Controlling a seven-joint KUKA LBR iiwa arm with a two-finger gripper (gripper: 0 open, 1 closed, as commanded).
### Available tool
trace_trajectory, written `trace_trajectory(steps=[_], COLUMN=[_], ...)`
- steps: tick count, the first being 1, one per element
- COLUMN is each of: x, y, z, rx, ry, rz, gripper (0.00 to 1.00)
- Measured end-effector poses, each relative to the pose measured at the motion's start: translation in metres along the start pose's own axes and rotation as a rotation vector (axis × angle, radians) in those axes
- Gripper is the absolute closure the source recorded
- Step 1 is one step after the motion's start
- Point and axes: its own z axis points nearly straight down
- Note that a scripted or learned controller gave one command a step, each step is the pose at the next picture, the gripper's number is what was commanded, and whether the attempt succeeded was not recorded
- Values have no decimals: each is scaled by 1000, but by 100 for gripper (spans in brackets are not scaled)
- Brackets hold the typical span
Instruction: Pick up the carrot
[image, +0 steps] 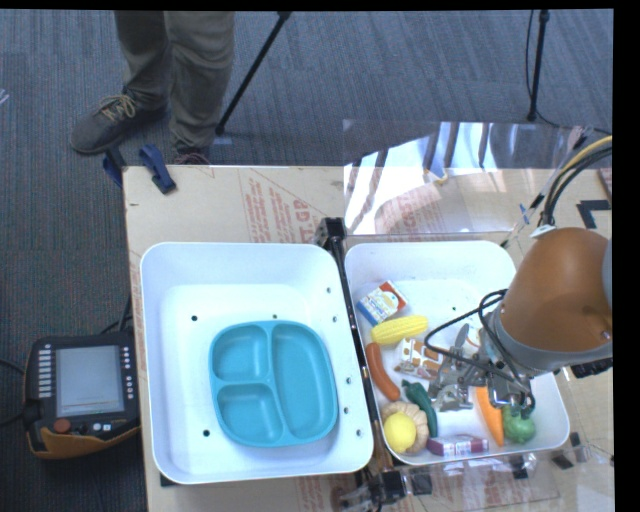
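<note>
The carrot (488, 416) is a small orange cone lying near the front right corner of the right bin (450, 262), beside a green leafy piece (518, 426). My gripper (455, 388) hangs low over the bin's right half, just left of the carrot, with its metal parts and cables over the toys. The arm's orange band (556, 290) covers the bin's right wall. Nothing can be made out in the gripper's hold; the carrot rests on the bin floor.
The right bin also holds a small orange carton (382, 300), a corn cob (398, 328), a sausage (381, 371), a dark green vegetable (420, 405), a lemon (400, 433) and a red-white packet (460, 446). The left bin (170, 300) holds a blue divided plate (273, 382).
</note>
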Motion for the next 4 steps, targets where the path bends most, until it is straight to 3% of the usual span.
trace_trajectory(steps=[1,2,3,4], x=[-6,-3,-5,3], y=[-34,-29,-29,21], z=[-66,54,27,5], rx=[0,-1,0,-1], ry=[-1,6,0,0], rz=[226,92,63,19], gripper=[100,100,100,100])
